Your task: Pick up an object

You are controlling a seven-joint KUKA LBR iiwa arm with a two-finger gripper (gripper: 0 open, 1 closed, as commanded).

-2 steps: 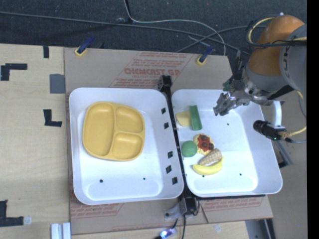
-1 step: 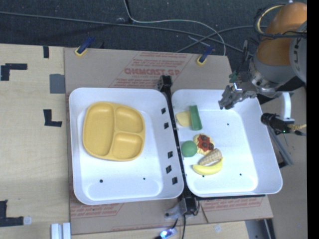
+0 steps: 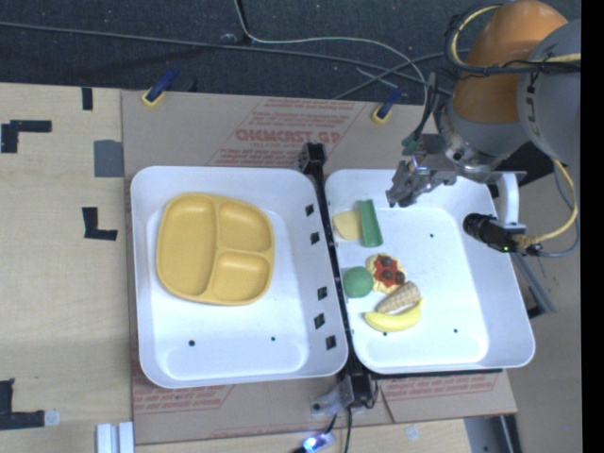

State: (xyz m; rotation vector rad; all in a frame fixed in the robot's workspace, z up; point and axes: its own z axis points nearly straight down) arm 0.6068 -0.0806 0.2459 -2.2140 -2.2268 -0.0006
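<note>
Fingers on the gripper point(image 3: 404, 192) are pointing down toward the upper part of the right bin point(image 3: 472, 281), but they're just a dark cluster from this angle, so I honestly cannot tell if they're spread or pressed together. Nothing is visibly sitting between them either.

The gripper is hanging in the upper middle-right of the frame, just right of the green stick-shaped toy point(image 3: 369, 223), which is lying along the right bin's left side and touching a pale yellow piece point(image 3: 347, 225) beside it. Lower down in that same bin, a little pile is sitting together: a green round thing point(image 3: 357, 281), a small pizza-looking toy with red spots point(image 3: 386, 270), a corn cob point(image 3: 398, 300) and a banana point(image 3: 394, 321) curving under it. They're all bunching close, some touching.

Over in the left bin point(image 3: 226, 347), a yellow divided plate point(image 3: 215, 248) with three compartments is lying flat in the upper half.

The arm's orange band point(image 3: 505, 50) is showing at the top right corner, and cables are trailing across the dark floor above the cardboard.
</note>
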